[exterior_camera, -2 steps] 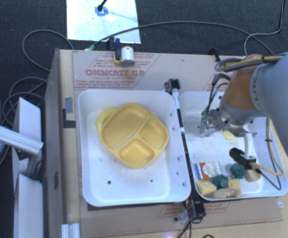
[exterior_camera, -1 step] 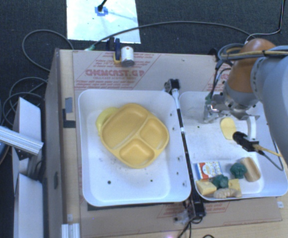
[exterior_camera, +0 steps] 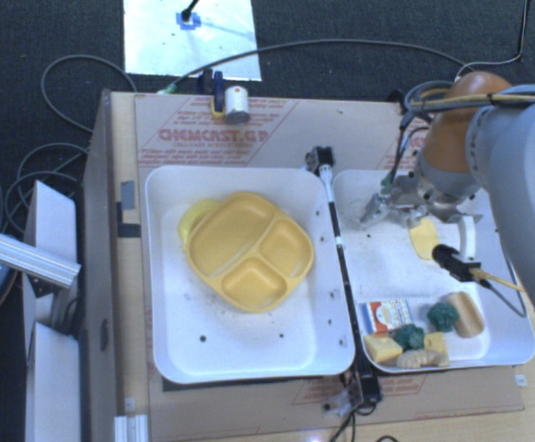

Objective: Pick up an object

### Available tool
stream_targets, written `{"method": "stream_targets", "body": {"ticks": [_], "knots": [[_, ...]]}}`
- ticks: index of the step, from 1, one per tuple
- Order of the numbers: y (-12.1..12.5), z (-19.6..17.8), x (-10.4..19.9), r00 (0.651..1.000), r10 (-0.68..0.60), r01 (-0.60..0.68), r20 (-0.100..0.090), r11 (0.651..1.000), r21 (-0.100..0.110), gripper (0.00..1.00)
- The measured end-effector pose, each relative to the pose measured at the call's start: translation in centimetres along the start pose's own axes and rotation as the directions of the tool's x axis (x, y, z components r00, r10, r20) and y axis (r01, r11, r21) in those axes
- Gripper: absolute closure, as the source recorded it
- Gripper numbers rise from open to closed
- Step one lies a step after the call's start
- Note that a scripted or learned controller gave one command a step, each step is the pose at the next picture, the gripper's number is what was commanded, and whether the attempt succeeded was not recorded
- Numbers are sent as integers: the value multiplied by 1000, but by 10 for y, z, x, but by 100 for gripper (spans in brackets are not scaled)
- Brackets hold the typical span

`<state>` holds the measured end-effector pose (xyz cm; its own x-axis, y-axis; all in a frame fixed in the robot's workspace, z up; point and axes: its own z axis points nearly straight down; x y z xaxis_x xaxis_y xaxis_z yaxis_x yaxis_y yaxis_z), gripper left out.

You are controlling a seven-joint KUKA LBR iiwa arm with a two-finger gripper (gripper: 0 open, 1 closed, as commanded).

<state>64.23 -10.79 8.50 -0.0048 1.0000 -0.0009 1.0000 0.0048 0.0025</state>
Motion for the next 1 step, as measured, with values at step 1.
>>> {"method": "stream_targets", "body": {"ticks": [1], "knots": [[28, -124, 11, 1000, -1, 1, 0, 1000, -5, 0]]}}
